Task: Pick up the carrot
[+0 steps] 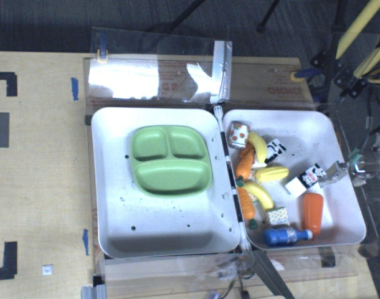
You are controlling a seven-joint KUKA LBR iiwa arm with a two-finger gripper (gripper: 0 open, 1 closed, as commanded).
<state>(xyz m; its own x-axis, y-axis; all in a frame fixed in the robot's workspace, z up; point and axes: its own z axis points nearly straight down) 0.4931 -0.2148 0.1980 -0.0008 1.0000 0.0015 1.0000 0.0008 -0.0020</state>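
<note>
The carrot [244, 164] sits in the right bin [339, 136], jammed along its left wall, just beside the divider between the two bins. There's a second orange piece lower down [247, 205] that looks like another carrot, tucked against the same wall. The upper one is short, bright orange and tapered, with a bit of green at its lower end, lying tilted and touching a banana [258, 146].

The end effector [355, 170] is at the right edge of that bin, well apart from the carrot. Honestly can't tell how its grasp is set, too small and cluttered there.

My take on doing this well: cross the bin high enough to clear the orange bottle [312, 212] and the small boxes, then come down with the closing direction across the carrot's narrow width. The wall and bananas crowd it, so there's a real risk of pinching a banana instead. The left bin only holds a green divided plate [171, 161].
</note>
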